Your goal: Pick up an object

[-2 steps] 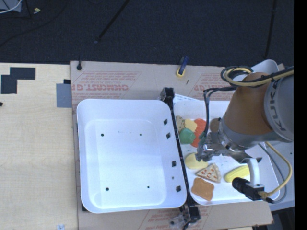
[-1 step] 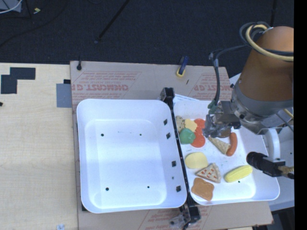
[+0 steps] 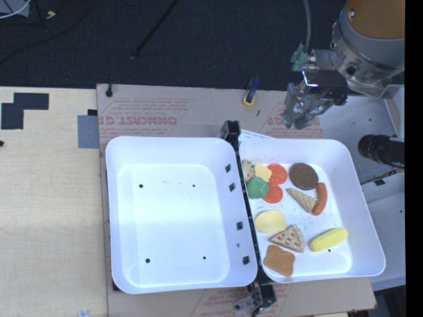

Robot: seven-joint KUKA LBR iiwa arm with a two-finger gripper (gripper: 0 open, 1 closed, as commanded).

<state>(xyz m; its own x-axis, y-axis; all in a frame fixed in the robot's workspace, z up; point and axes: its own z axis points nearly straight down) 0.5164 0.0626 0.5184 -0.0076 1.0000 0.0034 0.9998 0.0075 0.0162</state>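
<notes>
Gripper hangs above the right bin's twelve o'clock rim, grip state unreadable. Your corn lies alone at five o'clock; descend straight, straddle it crosswise.

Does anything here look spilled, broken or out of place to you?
Nothing stands out. The toy food pieces, like the yellow corn cob and the brown round cookie, all lie inside the right white bin. The gripper hangs above that bin's far edge.
</notes>
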